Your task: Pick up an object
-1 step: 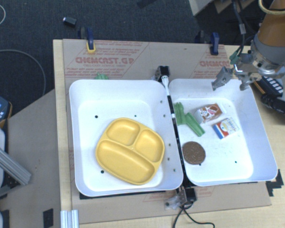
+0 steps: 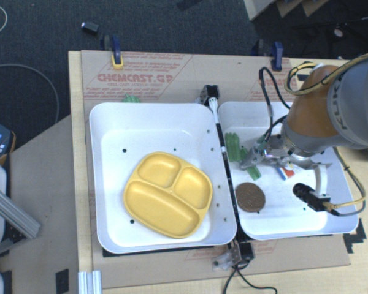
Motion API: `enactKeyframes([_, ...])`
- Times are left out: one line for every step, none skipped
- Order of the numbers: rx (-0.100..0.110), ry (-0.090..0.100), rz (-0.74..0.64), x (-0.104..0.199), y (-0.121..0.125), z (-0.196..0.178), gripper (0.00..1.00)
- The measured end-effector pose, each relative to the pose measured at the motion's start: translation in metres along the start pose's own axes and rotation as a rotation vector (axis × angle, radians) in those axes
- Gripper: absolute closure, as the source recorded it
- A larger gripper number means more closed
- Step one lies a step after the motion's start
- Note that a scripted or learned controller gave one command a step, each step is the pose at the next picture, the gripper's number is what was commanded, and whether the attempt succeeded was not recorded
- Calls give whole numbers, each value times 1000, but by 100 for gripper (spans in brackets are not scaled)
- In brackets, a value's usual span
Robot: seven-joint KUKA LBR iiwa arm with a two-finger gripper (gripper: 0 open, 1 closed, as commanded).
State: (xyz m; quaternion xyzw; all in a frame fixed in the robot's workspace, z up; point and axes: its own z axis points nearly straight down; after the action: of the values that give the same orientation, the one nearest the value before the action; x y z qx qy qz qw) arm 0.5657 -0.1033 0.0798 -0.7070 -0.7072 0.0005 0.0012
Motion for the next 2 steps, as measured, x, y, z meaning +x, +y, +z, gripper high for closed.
enactKeyframes([6,2,2,10,-64,-4,0])
enactKeyframes([-4,-2,2,-1,-87,-51,0])
